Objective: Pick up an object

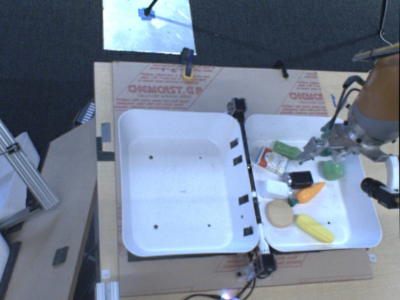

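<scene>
Honestly, you can't tell the gripper [315, 147] state — it hangs over the right bin [369, 230] near the green pepper [287, 149], where crowding by the carton [272, 160] risks a miss.

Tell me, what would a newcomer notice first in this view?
Probably the cluster of toys in the right bin: a yellow corn cob, an orange carrot, a tan round piece and a red-and-white box. Next, the arm's end effector hanging over that bin's far side near a green ball.
</scene>
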